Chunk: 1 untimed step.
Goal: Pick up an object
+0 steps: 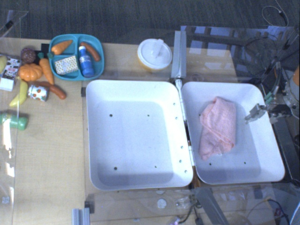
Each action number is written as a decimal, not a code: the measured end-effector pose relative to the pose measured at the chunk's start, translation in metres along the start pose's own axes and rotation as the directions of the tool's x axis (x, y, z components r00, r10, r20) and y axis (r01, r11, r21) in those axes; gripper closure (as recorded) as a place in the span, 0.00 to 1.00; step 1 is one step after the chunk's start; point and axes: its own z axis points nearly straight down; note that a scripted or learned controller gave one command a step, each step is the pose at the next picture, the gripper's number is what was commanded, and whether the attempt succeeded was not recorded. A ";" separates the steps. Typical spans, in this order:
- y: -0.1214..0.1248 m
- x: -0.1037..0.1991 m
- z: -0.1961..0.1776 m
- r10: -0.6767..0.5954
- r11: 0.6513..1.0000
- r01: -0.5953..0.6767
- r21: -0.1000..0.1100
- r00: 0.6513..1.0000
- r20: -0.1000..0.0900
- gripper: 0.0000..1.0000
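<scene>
A crumpled pink cloth lies in the right white bin, a little left of its middle. My gripper hangs over the bin's right side, to the right of the cloth and apart from it. Nothing shows in its grasp. The arm behind it runs off the right edge of the view.
The left white bin sits beside the right one. On the bench at the far left lie a teal tray with toy food, loose toy vegetables and a green item. A white lidded container stands behind the bins.
</scene>
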 end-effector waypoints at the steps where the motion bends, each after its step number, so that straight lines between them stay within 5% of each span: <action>1: 0.046 0.029 0.121 -0.169 0.986 0.169 -0.008 0.986 0.003 0.00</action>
